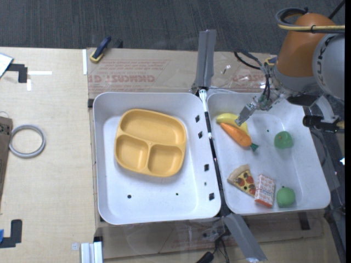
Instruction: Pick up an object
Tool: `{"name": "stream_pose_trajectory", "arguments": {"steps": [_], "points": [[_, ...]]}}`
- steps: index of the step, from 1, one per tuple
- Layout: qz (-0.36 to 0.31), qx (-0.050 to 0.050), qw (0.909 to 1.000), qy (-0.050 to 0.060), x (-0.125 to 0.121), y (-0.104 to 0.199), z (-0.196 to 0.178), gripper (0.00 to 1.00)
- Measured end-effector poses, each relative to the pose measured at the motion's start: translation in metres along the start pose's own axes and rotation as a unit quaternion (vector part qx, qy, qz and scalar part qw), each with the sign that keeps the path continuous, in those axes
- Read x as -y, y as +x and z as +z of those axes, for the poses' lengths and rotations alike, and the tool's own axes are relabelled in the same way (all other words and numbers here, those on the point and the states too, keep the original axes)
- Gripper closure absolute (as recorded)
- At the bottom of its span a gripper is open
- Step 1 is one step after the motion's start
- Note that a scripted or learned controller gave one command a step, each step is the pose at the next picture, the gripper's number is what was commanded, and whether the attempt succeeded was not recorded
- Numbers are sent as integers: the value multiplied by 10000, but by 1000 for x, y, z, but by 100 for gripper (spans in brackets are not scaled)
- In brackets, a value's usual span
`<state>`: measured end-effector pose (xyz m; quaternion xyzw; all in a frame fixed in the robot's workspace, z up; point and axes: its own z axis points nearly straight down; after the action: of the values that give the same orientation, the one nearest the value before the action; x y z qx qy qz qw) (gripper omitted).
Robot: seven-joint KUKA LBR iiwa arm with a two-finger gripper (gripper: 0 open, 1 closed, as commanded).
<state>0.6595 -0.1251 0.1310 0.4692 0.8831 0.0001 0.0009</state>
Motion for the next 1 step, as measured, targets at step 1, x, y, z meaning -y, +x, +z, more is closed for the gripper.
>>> {"name": "stream_pose_trajectory", "arguments": {"steps": [1], "points": [[-481,-3,9988,2,10,31,39,0]]}}
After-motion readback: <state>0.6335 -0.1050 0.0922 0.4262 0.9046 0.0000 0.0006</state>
